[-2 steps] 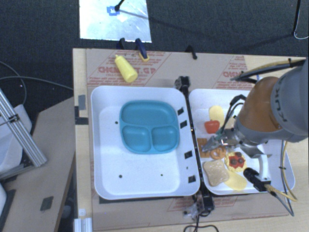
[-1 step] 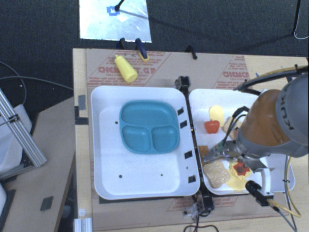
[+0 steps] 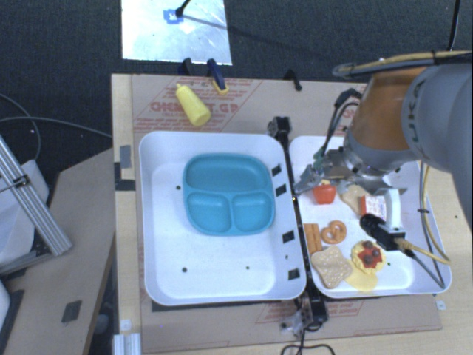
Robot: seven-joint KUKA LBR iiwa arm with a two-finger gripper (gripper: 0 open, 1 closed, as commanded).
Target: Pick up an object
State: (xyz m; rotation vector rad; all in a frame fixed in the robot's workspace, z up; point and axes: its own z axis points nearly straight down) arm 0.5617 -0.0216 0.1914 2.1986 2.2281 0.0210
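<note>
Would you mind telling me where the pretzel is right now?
The pretzel lies in the right bin, just below the red piece and above the slice of toast.

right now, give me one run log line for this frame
arm: over right bin | gripper: above red toy food, grasp unclear | left bin: blue divided plate | off bins: yellow bottle

We find red printing on the cardboard sheet (image 3: 244, 98) beneath the bins, above the left bin (image 3: 159, 220) and along the front edge; none is legible.
</note>
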